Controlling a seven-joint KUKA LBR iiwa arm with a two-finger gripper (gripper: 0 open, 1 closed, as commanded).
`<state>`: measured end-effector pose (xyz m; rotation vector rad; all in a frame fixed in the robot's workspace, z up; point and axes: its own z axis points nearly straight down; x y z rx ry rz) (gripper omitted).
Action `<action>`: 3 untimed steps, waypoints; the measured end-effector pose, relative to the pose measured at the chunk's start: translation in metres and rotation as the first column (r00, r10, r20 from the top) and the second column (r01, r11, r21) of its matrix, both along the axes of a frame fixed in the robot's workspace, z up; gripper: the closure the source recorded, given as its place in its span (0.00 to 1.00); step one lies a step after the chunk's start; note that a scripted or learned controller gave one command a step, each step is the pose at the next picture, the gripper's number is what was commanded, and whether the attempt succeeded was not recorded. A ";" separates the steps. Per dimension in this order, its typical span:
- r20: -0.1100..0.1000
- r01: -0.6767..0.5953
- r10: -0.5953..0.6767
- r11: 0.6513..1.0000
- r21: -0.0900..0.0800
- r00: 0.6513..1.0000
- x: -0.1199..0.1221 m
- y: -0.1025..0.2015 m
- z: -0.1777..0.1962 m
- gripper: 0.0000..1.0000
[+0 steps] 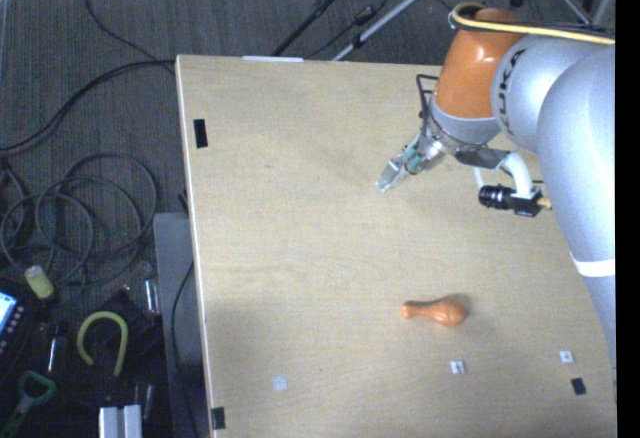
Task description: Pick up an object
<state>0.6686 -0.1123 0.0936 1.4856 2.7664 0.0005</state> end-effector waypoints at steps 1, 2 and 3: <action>-0.001 0.258 -0.258 0.966 0.000 0.966 0.000 0.022 0.090 1.00; -0.001 0.258 -0.258 0.966 -0.001 0.966 0.000 0.022 0.090 0.00; -0.003 0.032 -0.032 0.999 -0.002 0.999 -0.001 -0.022 0.015 0.00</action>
